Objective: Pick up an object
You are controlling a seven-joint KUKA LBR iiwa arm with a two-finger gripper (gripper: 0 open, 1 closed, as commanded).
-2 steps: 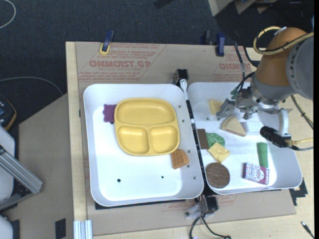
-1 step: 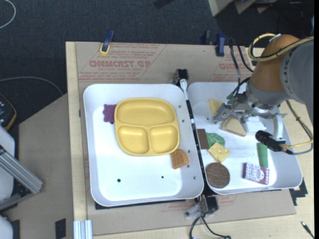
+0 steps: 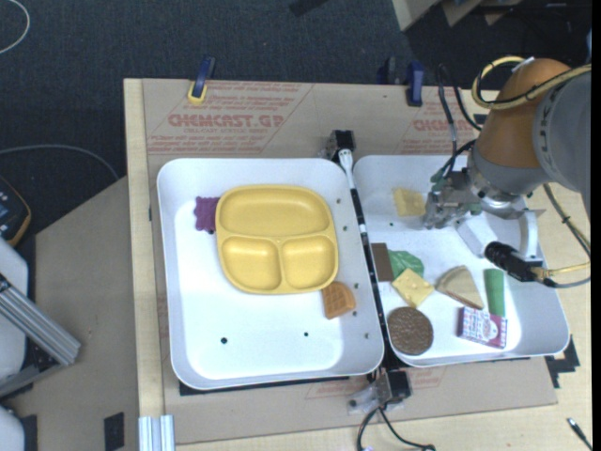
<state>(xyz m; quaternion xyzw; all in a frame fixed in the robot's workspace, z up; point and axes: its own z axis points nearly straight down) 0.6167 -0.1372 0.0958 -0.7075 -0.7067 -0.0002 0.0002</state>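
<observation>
My gripper (image 3: 439, 212) hangs low over the back of the right bin (image 3: 549, 299), just right of a pale yellow cheese-like piece (image 3: 408, 201). Nothing shows between its fingers. Further forward in that bin lie a green leaf (image 3: 407, 260), a yellow wedge (image 3: 411, 287), a tan wedge (image 3: 460, 286), a green stick (image 3: 494, 291), a brown bar (image 3: 380, 261), a brown round cookie (image 3: 410, 330) and a pink packet (image 3: 482, 327).
The left bin (image 3: 188, 318) holds a yellow divided plate (image 3: 276, 236), a purple piece (image 3: 204, 212) at the plate's left and an orange-brown piece (image 3: 339, 300) at its front right. A black cable and a connector (image 3: 512, 259) trail over the right bin.
</observation>
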